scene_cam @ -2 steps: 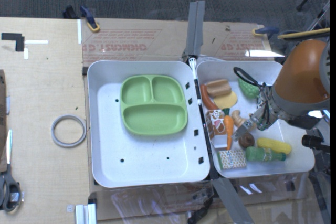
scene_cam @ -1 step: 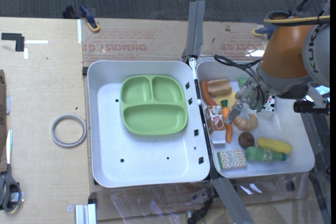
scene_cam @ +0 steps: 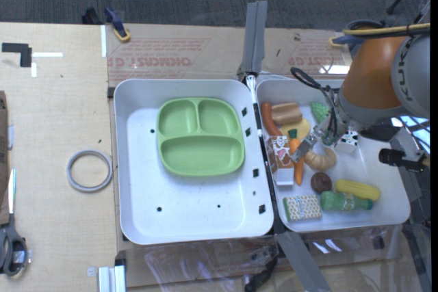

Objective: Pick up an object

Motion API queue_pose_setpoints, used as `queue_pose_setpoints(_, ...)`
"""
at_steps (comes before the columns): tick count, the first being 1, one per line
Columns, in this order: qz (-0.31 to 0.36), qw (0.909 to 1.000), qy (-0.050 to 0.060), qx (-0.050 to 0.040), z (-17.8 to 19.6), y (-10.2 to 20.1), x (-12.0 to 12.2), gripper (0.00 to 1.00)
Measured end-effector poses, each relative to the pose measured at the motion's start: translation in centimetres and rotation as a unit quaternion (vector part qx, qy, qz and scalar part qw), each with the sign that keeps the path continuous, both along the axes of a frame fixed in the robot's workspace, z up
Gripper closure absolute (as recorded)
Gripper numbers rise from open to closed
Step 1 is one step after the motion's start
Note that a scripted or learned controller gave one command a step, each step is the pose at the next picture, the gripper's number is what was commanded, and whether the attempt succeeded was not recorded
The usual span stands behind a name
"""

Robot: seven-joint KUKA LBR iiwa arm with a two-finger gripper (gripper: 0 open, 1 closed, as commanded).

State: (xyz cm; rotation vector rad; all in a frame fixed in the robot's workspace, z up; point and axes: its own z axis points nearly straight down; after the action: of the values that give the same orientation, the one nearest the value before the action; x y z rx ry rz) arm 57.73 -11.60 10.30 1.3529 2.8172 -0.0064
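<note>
The fingers point(scene_cam: 306, 146) point down and to the left into the right bin point(scene_cam: 393, 212), their tips low among the toy foods; whether they are spread or pressed together cannot be told, since clutter hides the tips. Just beside the tips lie a small orange carrot point(scene_cam: 296, 162) and a tan, bread-like piece point(scene_cam: 321, 159); no object is seen between the fingers. Behind them rises the grey wrist, then the orange band point(scene_cam: 373, 75) of the arm, reaching in from the right.

Contents of the right bin, from the far wall toward the near one: a hot dog in a bun point(scene_cam: 286, 112) with a red sausage point(scene_cam: 269, 118) at its left, a yellow wedge point(scene_cam: 302, 128), a green leafy piece point(scene_cam: 319, 110), a small printed carton point(scene_cam: 280, 151), a white die with black dots point(scene_cam: 350, 139), a dark brown round piece point(scene_cam: 320, 182), a yellow corn cob point(scene_cam: 357, 189), a green bottle lying on its side point(scene_cam: 344, 201), and a patterned packet point(scene_cam: 302, 206) in the near left corner.

The left bin point(scene_cam: 137, 215) holds a green divided plate point(scene_cam: 200, 136) with three compartments, lying flat in the bin's far half.

On the desk point(scene_cam: 48, 120), left of the bins, rest a grey ring point(scene_cam: 89, 169) and, near the edge, scissors point(scene_cam: 12, 249).
</note>
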Motion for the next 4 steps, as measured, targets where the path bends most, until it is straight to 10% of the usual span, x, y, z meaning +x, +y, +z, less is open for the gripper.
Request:
queue_pose_setpoints(1,0.179,0.9838,0.002,-0.0005,-0.2,0.5,3.5,0.0)
queue_pose_setpoints(3,0.156,0.9877,0.006,0.0039,-1.0,0.1,1.7,0.0)
queue_pose_setpoints(4,0.155,0.9878,0.004,0.0038,-0.1,0.1,1.8,1.0)
